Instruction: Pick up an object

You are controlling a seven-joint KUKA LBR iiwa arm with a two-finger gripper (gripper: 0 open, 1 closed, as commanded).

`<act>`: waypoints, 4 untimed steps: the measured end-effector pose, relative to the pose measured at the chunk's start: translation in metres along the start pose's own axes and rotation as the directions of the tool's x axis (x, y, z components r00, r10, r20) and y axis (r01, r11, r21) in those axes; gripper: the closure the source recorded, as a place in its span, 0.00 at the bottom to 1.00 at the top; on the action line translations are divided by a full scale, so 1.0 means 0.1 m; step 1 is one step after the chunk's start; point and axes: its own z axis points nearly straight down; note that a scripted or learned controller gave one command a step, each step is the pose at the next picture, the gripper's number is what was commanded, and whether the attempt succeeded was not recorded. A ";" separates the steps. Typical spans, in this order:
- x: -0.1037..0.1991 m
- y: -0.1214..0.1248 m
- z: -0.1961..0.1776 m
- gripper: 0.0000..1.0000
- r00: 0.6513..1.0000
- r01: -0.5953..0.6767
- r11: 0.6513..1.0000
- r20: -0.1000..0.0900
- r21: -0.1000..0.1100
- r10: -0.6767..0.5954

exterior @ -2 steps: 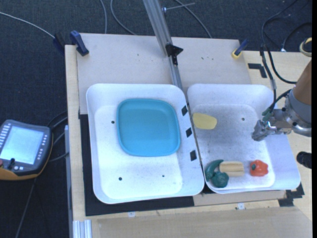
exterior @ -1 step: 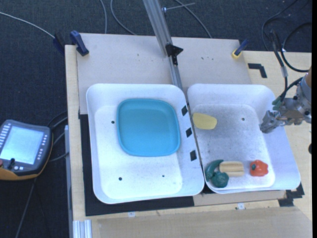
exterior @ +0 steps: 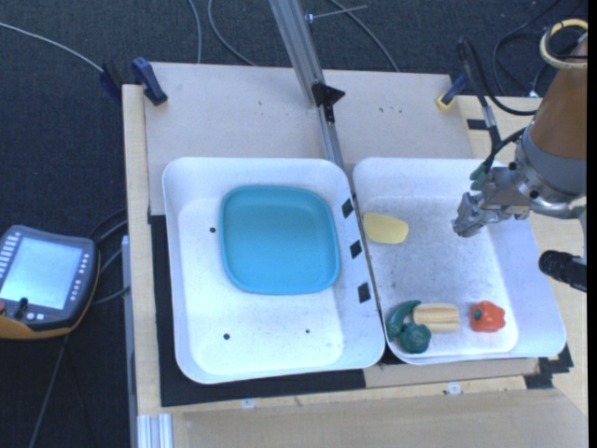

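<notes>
The gripper point(exterior: 469, 220) hangs over the right bin point(exterior: 522, 278), its state I cannot tell, with a yellow piece point(exterior: 385, 229) to its left and a green pepper point(exterior: 408, 326), tan block point(exterior: 437, 317) and red pepper point(exterior: 486, 316) along the near edge.

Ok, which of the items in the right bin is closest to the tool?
The yellow piece, alone by the bin's left wall; the other three lie along the bottom edge.

blue plate point(exterior: 280, 239) | yellow piece point(exterior: 385, 228) | green pepper point(exterior: 408, 327) | red tomato point(exterior: 486, 316) | white bins point(exterior: 187, 278)
</notes>
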 end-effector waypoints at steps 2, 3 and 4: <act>0.80 0.49 0.18 1.00 1.000 -0.002 1.000 0.000 0.001 0.002; 1.30 0.67 0.11 1.00 1.000 -0.001 1.000 0.000 0.000 0.001; 1.80 0.78 0.31 1.00 1.000 -0.002 1.000 0.000 0.003 0.002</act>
